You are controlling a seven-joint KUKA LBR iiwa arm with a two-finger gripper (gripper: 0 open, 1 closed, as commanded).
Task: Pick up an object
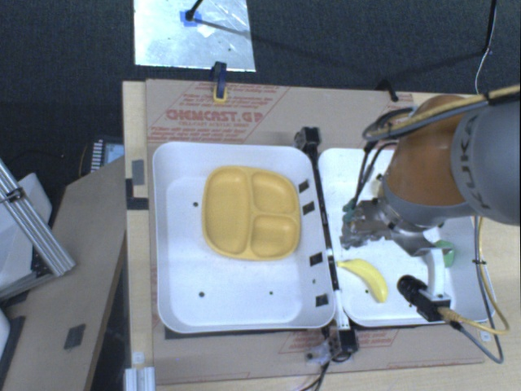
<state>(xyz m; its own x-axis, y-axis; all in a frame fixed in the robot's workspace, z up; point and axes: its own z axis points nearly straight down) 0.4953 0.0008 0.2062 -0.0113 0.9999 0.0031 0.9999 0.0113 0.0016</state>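
A yellow banana lies in the right bin, near its front left corner. My gripper hangs just above and behind the banana, over the left part of that bin. The bulky grey and orange wrist covers much of the bin behind it. A yellow divided plate rests in the middle of the left bin.
A black divider with clips runs between the two bins. A small green thing peeks out under the arm at the right bin's right side. Brown cardboard lies under both bins.
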